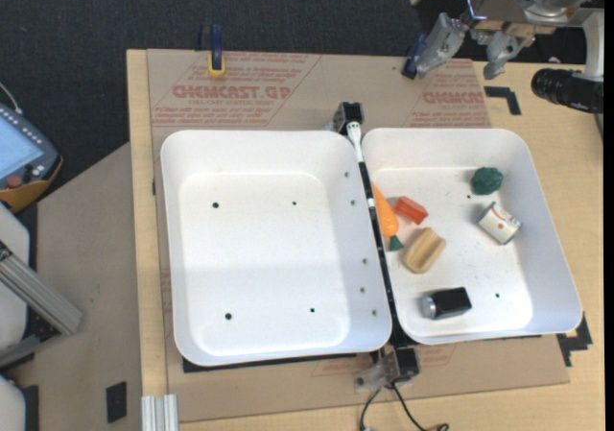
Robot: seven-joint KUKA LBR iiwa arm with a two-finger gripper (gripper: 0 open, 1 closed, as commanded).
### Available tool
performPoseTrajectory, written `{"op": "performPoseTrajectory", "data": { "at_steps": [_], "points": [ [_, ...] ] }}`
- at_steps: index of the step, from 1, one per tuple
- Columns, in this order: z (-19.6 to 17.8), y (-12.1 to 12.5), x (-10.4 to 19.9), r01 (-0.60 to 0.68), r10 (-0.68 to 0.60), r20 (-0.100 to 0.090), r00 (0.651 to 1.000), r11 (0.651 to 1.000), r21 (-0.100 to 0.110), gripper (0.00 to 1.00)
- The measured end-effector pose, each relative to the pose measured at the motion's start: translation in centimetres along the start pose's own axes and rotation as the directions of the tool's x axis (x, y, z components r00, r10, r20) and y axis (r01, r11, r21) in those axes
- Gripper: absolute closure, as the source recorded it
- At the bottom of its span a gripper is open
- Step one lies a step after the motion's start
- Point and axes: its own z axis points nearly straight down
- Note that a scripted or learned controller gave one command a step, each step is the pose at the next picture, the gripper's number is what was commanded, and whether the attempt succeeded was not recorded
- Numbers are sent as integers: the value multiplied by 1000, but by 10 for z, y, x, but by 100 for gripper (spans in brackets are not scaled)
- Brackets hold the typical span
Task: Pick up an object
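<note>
The pincer (470,38) hung spread and empty above the counter (317,83), beyond the right bin (547,227). An orange carrot-like piece (385,214) lay against that bin's left wall; open floor stretched between neighbouring items.

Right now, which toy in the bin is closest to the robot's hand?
The dark green lump. It sits at the far right corner of the right bin, nearest the end effector hanging above the bench; the other toys lie farther down the bin.

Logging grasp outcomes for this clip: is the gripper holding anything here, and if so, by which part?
Nothing is held. The gripper hangs open above the bench beyond the right bin, with no object between its fingers.
</note>
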Motion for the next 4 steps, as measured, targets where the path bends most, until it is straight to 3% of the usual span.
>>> {"op": "performPoseTrajectory", "data": {
  "at_steps": [1,2,3,4],
  "points": [
    [177,33,71,-2,2,-1,1000,1000,23,0],
    [-27,38,58,-8,8,0,1000,1000,-12,0],
    [24,29,156,-1,1,-1,1000,1000,16,0],
    [-134,10,173,-4,4,-5,1000,1000,-10,0]
  ]
}}
